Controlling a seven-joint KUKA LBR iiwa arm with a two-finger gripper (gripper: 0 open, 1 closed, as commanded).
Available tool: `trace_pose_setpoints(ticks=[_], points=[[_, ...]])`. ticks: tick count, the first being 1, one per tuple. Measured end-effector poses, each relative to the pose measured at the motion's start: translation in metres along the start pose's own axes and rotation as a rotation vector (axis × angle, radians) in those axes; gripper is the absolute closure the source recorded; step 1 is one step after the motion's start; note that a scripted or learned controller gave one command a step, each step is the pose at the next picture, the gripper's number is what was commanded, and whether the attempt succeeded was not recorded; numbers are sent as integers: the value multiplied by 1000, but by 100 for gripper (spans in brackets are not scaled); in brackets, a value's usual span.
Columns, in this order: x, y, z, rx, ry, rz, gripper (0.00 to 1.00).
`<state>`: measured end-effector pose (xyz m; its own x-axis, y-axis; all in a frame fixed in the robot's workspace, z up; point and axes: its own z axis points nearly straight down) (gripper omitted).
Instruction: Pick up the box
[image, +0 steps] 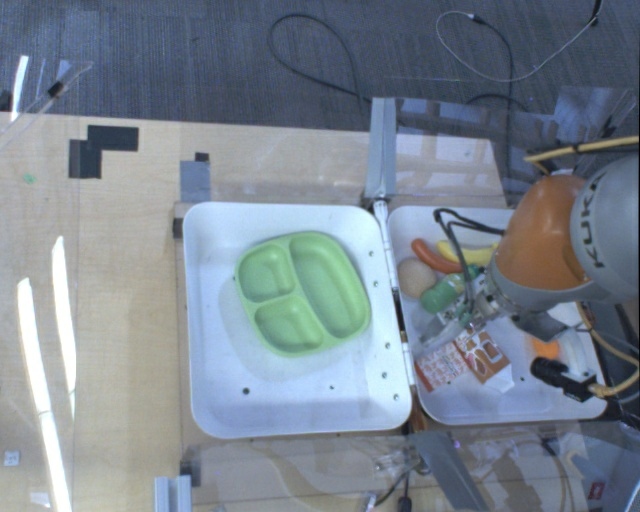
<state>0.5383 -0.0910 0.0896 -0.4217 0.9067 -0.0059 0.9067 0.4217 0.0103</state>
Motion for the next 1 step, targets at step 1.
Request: trace_pose_setpoints(ticks=[1], points=[[69,24,-97,4,3,115,0]])
